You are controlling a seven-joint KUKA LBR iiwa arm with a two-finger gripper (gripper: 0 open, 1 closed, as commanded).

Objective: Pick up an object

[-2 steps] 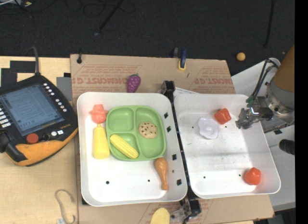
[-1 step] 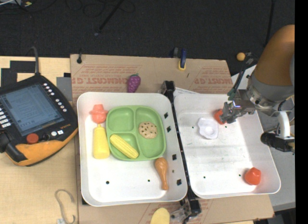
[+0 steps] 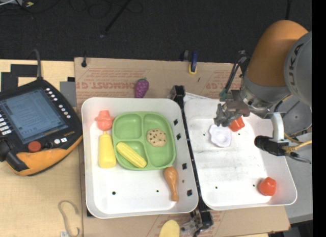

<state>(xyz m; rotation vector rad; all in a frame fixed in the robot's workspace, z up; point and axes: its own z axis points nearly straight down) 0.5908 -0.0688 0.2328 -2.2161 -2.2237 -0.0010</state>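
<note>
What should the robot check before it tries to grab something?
1. Gripper over a bin: ok, it hangs over the right bin.
2. Something close to grab: ok, an orange piece and a white piece lie just by it.
3. Anything between the fingers already: cannot tell, the wrist hides them.
4. Fingers open wide enough: cannot tell.
5. Room around the target: not ok, the orange and white pieces sit very close together, so both might get nudged.
6. Easier spare target: ok, a red ball sits alone near the bin's front right corner.
</note>
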